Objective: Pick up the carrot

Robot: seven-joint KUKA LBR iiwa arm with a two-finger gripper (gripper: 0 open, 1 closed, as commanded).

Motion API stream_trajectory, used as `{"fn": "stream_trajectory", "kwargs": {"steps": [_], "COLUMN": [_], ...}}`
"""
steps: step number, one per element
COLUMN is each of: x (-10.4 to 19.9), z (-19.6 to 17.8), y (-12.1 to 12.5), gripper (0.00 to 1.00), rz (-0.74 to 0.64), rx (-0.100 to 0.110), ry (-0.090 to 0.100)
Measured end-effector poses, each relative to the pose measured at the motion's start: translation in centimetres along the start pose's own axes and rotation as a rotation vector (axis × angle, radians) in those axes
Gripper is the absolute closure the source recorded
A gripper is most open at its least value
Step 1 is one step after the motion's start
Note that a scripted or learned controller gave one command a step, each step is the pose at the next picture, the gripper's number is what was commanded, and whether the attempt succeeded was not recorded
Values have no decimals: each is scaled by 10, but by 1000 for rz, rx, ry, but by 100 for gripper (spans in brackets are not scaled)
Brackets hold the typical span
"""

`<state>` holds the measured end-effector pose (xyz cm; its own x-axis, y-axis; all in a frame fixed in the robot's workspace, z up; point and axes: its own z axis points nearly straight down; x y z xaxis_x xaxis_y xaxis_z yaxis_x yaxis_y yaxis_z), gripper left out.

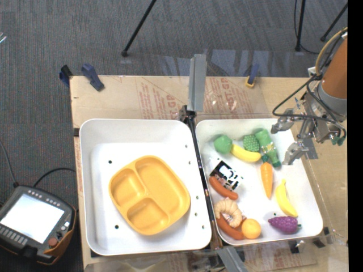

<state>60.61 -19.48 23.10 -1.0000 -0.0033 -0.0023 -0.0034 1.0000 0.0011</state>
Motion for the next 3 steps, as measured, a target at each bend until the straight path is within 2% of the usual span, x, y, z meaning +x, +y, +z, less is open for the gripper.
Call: {"fn": "stream_trajectory", "kwargs": {"steps": [1, 2, 3], "x": [9, 2, 89], "z": [126, 107, 141], "y": [-1, 1, 65], "gripper": [0, 100, 100], "rz": [-5, -11, -285], "rx": [-5, -1, -2], "ry": [15, -4, 5]}}
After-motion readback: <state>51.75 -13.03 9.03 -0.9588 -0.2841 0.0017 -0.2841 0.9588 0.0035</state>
